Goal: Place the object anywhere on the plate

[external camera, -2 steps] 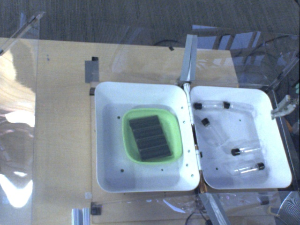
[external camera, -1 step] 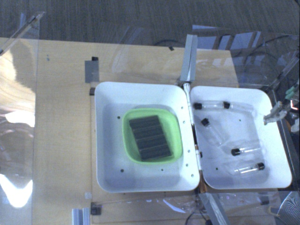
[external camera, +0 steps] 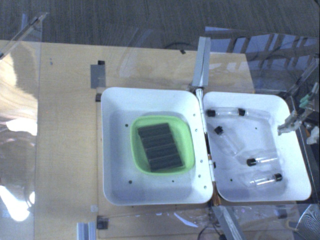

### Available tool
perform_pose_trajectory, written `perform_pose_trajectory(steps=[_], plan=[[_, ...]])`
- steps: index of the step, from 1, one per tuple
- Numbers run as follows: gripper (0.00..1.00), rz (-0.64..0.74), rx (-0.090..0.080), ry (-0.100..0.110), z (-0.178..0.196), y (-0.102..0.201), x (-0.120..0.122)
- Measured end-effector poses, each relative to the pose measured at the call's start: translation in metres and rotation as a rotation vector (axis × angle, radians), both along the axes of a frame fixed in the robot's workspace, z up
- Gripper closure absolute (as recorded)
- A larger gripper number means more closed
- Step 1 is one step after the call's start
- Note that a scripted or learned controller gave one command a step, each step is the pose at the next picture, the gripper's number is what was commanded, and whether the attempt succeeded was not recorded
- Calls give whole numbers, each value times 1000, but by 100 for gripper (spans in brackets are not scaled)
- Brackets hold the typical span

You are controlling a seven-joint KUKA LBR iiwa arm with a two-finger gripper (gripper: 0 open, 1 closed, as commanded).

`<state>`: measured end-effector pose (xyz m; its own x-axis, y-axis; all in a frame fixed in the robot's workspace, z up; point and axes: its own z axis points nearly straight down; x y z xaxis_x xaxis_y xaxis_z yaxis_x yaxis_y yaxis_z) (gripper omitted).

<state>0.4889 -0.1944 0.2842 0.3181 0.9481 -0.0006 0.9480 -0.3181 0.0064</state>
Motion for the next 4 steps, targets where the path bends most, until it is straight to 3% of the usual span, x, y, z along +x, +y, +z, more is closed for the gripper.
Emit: perform_pose_trajectory(steps=[1,2,3,4], plan=[[0,-49,-1,-2,29,-2,0],[0,-133,-2,-6,87,6,0],[0,-209,1,-2,75,5,0],[0,-219,2,2,0,16,0]])
